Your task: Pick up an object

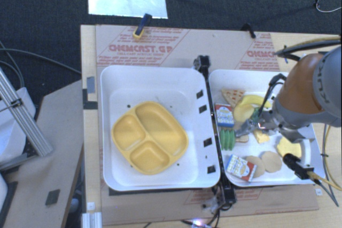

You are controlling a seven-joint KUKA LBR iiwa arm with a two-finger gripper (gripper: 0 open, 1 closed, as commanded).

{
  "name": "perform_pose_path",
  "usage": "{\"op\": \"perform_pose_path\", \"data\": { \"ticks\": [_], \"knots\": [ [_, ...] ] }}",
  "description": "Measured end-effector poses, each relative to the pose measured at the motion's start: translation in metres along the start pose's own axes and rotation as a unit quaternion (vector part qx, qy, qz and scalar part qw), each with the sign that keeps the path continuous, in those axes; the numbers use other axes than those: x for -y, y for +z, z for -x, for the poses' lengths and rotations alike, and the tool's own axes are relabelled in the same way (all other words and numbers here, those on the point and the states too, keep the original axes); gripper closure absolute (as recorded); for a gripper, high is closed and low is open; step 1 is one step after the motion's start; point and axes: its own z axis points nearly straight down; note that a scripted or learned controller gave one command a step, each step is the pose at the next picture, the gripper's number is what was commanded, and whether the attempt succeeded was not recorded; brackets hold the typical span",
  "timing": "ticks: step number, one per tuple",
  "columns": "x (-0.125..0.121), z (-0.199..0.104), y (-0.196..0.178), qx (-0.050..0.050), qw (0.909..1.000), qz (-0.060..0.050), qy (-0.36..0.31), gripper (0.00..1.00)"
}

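Cardboard-lined surface; gripper is lowered into crowded right bin; finger state cannot be told. Neighbouring green item may be nudged.

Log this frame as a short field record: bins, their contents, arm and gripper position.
left bin: holds a yellow divided tray
right bin: holds mixed toy food items
items: waffle piece, green pieces, small carton, round cookies
arm: reaches in from the right, over the right bin
gripper: low among the items near the bin's middle
grasp: cannot tell from this view
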Motion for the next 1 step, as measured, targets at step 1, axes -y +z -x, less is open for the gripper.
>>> {"op": "perform_pose_path", "data": {
  "ticks": [1],
  "knots": [
    [0.0430, 0.0051, -0.0011, -0.002, 1.0000, 0.000, 0.005, 0.00]
  ]
}}
